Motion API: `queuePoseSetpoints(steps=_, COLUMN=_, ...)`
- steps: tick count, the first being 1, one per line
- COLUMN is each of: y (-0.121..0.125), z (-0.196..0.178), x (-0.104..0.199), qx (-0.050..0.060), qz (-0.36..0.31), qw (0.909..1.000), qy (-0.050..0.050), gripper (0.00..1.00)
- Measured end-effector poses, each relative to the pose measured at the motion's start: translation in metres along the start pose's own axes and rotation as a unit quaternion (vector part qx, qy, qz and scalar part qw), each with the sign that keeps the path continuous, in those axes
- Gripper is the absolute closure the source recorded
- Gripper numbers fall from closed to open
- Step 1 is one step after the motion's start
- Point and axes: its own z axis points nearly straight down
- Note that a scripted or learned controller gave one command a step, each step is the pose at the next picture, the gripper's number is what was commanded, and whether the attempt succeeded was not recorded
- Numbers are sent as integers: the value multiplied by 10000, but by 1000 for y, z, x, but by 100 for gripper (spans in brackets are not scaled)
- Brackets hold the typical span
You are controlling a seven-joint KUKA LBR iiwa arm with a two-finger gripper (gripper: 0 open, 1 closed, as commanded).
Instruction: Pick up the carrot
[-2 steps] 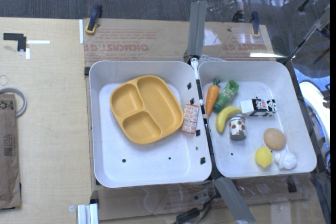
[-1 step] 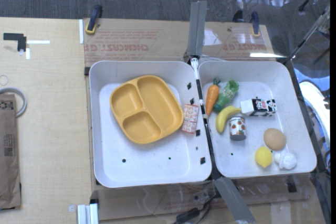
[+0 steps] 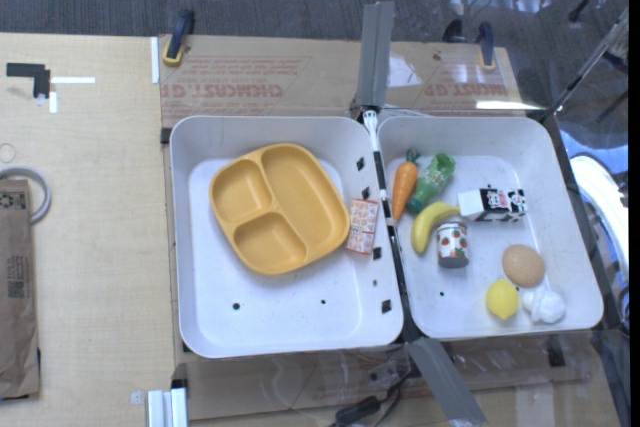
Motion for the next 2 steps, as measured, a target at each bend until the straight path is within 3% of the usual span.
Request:
queuePoseSetpoints(steps=1, y=0, z=0, x=0, qx=0, qz=2, qw=10000, qy=1, gripper=0)
queuePoseSetpoints(steps=2, y=27, z=93, x=17, qx=4, qz=1149, qw=9934, qy=24, gripper=0)
